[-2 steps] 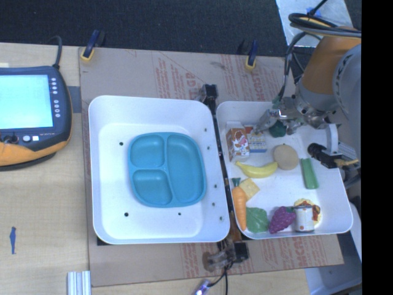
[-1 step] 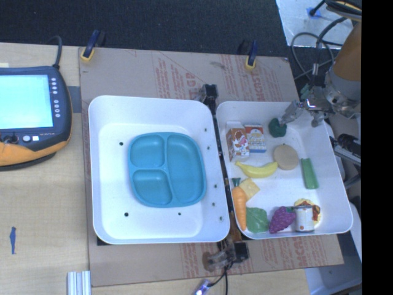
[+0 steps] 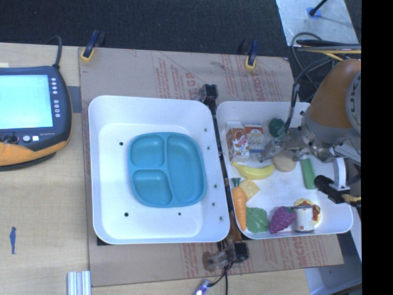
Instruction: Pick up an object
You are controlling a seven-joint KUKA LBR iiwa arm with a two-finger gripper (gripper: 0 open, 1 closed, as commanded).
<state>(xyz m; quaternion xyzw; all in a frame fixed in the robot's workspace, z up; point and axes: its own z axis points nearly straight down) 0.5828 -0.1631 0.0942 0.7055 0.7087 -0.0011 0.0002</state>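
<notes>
A round beige object (image 3: 284, 163) lay in the right bin (image 3: 344, 225), just beside a banana (image 3: 254, 171), with the gripper (image 3: 281, 150) low over it; whether its jaws were open was unclear. A clean pick would need fingers straddling it, clear of the banana.

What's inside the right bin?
The right bin holds toy food: a banana, carrot, purple grapes, a green piece, a small carton and a can. The arm covers the bin's upper right; whatever lies under it is hidden.
</notes>
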